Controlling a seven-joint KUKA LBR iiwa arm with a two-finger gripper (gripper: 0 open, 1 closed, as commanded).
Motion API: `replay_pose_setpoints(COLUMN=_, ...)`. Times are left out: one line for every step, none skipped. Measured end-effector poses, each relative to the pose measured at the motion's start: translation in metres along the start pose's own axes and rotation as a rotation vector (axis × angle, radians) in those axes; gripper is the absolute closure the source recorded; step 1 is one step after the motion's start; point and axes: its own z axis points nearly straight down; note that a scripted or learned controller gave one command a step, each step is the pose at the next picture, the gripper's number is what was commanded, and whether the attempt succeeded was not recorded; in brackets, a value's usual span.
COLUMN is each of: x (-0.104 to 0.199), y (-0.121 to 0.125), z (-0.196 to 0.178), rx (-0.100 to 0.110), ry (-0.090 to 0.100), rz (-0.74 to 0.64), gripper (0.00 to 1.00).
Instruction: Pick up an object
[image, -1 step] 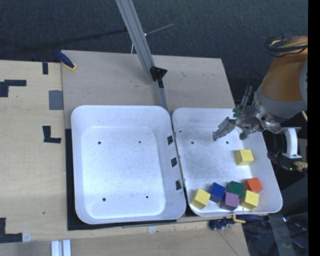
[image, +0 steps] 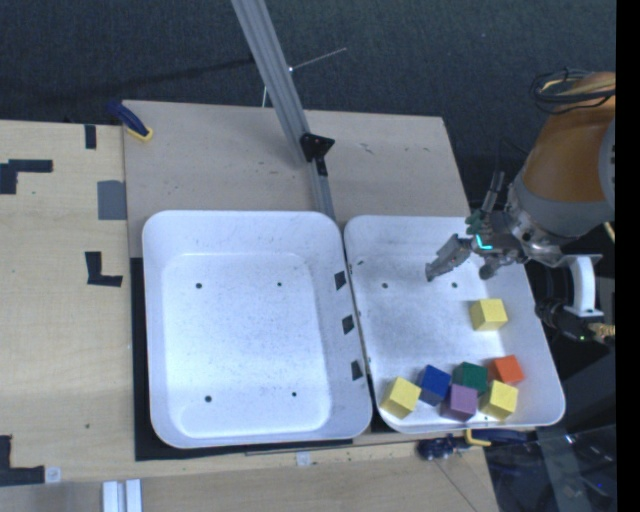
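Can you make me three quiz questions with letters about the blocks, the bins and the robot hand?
1. Where are the blocks?
A. left bin
B. right bin
C. on the wood

2. How many yellow blocks are there?
A. one
B. three
C. five

3. What is the gripper doing?
A. hanging above the right bin's far part with nothing between its fingers
B. squeezing the blue block
C. resting in the left bin

Answers: 1 B, every block lies in the right bin. 2 B, yellow blocks. 3 A, the gripper is away from the blue block.
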Motion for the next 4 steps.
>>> replay_pose_setpoints(x=-0.009, y=0.000, z=0.057, rx=0.006, ry=0.000, rz=0.002, gripper=0.00)
replay_pose_setpoints(x=-0.013, y=-0.009, z=0.117, rx=0.007, ry=0.001, rz=0.002, gripper=0.00)
replay_pose_setpoints(x=-0.013, y=-0.010, z=0.154, rx=0.003, ry=-0.001, rz=0.001, gripper=0.00)
replay_pose_setpoints(x=-0.012, y=-0.010, z=0.143, rx=0.002, ry=0.001, rz=0.001, gripper=1.00)
